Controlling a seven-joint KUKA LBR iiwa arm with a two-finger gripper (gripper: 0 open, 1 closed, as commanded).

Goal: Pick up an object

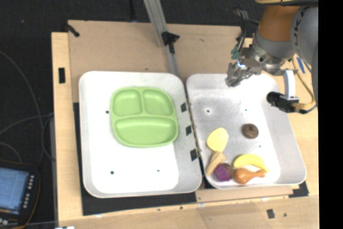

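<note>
Camera view shows the bench (64,115) with two bins; the right bin (278,137) has toy food (236,161) heaped at its near edge. The hand (234,76) hovers over the far rim, carrying nothing; its opening I cannot tell.

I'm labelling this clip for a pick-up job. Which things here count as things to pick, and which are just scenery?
Belong to the job:
gripper
yellow chip-like piece
brown round piece
banana
drumstick
purple piece
tan cone-like piece

Just lying about:
green divided plate
left bin
right bin
metal pole
</note>
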